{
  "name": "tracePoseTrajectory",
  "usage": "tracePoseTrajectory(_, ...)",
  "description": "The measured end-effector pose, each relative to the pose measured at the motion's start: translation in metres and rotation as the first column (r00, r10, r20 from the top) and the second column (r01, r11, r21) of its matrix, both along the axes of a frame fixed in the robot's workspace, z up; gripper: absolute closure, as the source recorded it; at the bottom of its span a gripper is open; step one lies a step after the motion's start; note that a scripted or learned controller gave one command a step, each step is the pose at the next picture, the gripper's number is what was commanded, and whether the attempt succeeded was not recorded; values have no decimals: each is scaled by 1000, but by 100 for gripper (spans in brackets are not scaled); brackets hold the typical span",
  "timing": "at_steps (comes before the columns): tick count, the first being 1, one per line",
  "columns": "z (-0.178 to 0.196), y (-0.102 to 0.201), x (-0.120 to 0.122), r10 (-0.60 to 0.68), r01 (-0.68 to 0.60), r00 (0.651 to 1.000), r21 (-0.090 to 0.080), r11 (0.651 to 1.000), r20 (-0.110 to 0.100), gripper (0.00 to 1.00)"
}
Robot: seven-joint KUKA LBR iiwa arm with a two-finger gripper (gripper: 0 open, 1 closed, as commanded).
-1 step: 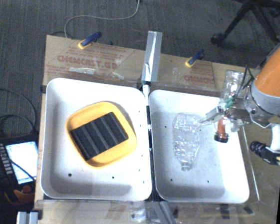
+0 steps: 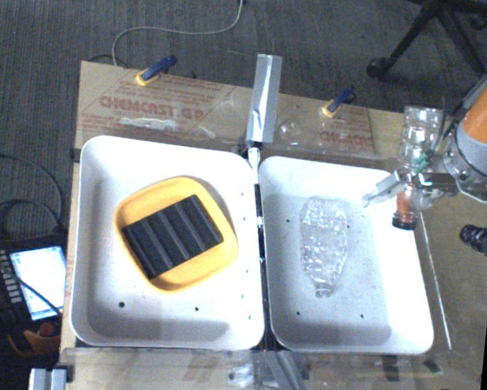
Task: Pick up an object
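Note:
A crushed clear plastic bottle (image 2: pixel 323 244) lies in the middle of the right bin (image 2: pixel 403 326). In the left bin (image 2: pixel 91 304) rests a yellow pad with a black ribbed top (image 2: pixel 175 233). My gripper (image 2: pixel 393 205) hangs over the right bin's far right corner, up and to the right of the bottle and well apart from it. Its two fingers stand spread, one grey tip (image 2: pixel 376 196) pointing left and one brownish tip (image 2: pixel 405 219) pointing down. It is open with nothing between them.
A clear plastic piece (image 2: pixel 419 131) shows just behind the gripper, over the cardboard backing (image 2: pixel 183 113). Two blue-and-yellow clamps (image 2: pixel 155 70) (image 2: pixel 340 99) sit on the backing's far edge. A metal divider (image 2: pixel 264 96) stands between the bins. A tablet (image 2: pixel 33 275) lies on the floor at left.

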State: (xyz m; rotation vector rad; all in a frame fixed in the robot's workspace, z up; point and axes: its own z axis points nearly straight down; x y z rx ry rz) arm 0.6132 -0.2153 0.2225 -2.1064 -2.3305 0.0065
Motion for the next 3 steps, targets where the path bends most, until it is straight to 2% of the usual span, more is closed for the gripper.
tracePoseTrajectory(1, -78, 62, -15, 104, -104, 995, 4, 995, 0, 0)
tracePoseTrajectory(2, -131, 23, 8, 167, -167, 986, -4, 986, 16, 0)
tracePoseTrajectory(3, -122, 24, 8, 167, -167, 986, -1, 986, 17, 100)
